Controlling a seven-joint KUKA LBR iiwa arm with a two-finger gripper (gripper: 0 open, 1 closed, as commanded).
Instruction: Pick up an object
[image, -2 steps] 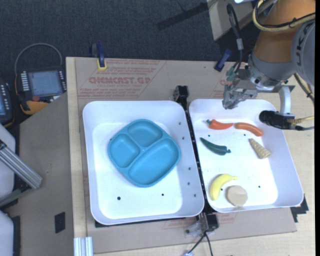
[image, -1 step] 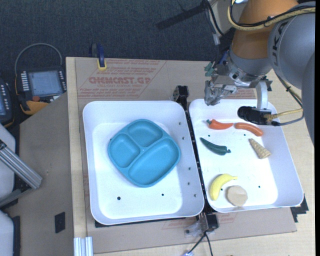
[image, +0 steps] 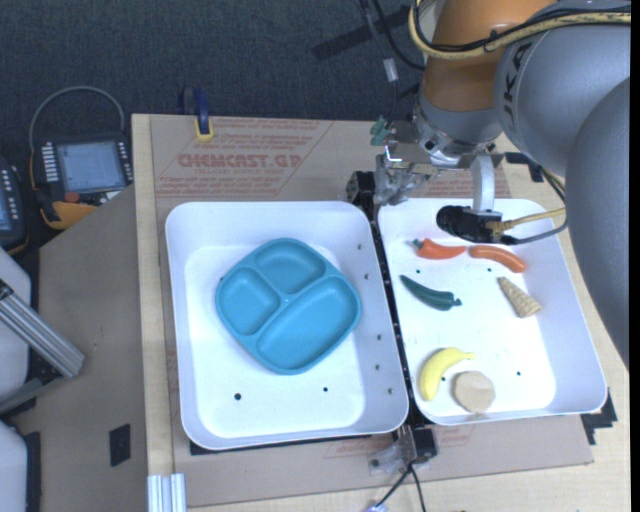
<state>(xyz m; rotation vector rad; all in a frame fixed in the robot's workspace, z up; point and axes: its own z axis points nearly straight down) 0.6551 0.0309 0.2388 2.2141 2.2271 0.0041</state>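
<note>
The banana (image: 438, 369), lower right of the frame in the right bin (image: 560, 345), looks light, stiff and slick, so take it across its middle; you cannot tell whether the gripper (image: 399, 185) is open.

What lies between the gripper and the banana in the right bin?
The green pepper lies in the bin between the gripper, at the bin's far edge, and the banana near the front. Nothing covers the banana, so a descent from above looks clear.
</note>
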